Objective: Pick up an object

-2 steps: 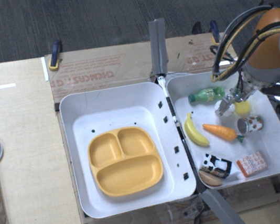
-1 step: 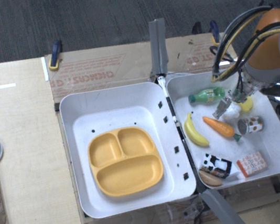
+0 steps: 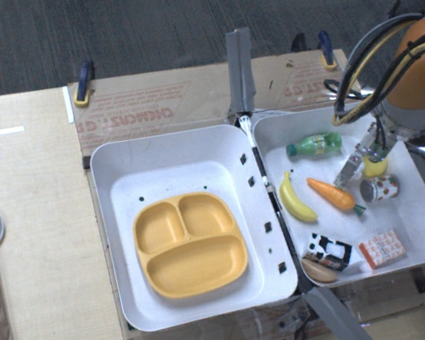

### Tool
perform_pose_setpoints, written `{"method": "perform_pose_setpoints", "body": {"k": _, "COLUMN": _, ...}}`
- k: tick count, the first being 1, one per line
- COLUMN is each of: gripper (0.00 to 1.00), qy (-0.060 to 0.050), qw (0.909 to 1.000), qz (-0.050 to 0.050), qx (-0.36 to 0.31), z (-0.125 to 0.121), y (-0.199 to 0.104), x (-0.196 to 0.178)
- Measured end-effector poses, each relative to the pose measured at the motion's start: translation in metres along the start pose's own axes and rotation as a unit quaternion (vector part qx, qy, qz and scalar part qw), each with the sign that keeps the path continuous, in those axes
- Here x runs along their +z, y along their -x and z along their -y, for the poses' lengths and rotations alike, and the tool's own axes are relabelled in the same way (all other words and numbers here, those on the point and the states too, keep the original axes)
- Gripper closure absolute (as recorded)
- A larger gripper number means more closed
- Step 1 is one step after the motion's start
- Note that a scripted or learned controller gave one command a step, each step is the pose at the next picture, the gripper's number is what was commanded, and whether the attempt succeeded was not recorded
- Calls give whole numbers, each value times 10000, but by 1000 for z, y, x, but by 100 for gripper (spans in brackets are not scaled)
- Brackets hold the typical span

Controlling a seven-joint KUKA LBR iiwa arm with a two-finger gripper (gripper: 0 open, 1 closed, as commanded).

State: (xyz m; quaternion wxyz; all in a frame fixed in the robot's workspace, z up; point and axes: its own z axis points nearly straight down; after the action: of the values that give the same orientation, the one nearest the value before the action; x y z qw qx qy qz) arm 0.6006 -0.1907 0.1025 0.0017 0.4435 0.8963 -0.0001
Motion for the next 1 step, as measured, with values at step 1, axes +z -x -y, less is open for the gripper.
{"method": "perform_pose_setpoints", "body": {"k": 1, "gripper": 0, "qy": 5, "qw": 9906, "qz": 6, "qx": -1367, "z": -54, "y": -34, "x": -32}}
